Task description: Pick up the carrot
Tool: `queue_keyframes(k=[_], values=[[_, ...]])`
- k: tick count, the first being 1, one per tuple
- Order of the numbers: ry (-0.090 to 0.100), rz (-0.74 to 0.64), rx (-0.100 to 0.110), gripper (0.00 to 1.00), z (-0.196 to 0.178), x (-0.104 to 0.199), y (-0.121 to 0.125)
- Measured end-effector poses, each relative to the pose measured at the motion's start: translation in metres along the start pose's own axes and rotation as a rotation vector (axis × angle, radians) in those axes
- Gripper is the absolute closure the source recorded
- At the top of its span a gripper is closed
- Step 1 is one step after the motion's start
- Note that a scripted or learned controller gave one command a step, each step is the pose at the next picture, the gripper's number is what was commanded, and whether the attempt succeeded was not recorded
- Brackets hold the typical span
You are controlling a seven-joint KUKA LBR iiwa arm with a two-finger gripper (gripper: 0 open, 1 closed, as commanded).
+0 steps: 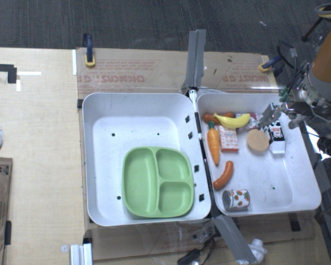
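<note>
Here I see my tool (271, 116), fingers spread and holding nothing, above the right bin (298, 195), apart from the carrot (213, 143).

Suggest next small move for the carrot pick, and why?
Probably shift the gripper toward the left side of the right bin, to hover over the carrot. The gripper sits at the bin's upper right, near the round tan piece, while the carrot lies along the left wall, below the banana and beside a small box.
</note>
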State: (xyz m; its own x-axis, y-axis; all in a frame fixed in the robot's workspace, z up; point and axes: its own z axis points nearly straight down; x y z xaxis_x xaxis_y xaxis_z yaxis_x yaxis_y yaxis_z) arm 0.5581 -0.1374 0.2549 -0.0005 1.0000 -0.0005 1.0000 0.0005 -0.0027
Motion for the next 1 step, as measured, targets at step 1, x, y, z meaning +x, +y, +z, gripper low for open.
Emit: queue_keyframes(k=[1], values=[[0.000, 0.141, 0.002, 0.00, 0.0647, 0.0682, -0.0231]])
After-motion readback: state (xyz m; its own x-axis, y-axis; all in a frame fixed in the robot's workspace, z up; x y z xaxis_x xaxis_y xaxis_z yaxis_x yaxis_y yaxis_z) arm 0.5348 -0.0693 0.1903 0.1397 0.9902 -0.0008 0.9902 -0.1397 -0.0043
